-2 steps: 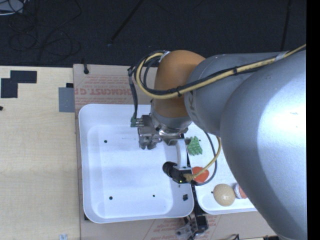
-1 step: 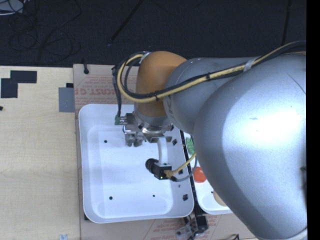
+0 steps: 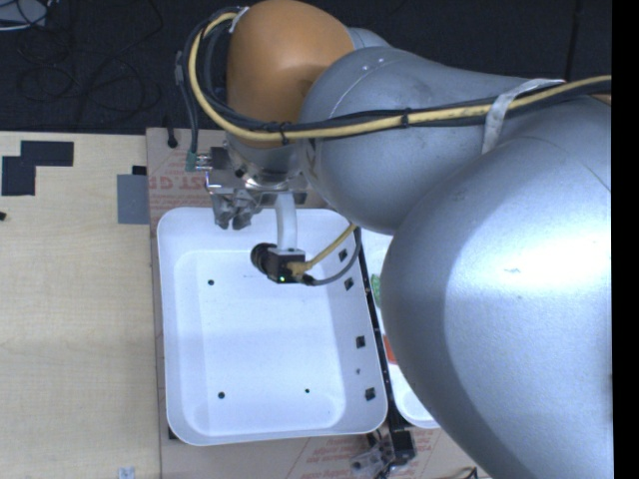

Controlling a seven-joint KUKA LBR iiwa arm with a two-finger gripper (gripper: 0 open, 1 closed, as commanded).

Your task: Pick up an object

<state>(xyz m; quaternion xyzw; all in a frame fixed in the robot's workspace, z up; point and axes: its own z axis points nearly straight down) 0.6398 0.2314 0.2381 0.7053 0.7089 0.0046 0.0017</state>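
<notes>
My hand [image 3: 237, 213] hovers over the far edge of the left white bin [image 3: 185, 367]; I cannot tell its opening. Any object to grasp is hidden, so its handling is unknowable.

Just one camera here, fixed up above the desk [image 3: 70, 307] and tilted down at a slant, so the dark background fills the top strip of the frame. It sits close enough that the arm [image 3: 479, 267], coming in from the right, blocks most of the right half. The left bin [image 3: 190, 407] lands centre-bottom, and the right bin [image 3: 409, 412] barely peeks out at lower right.
</notes>
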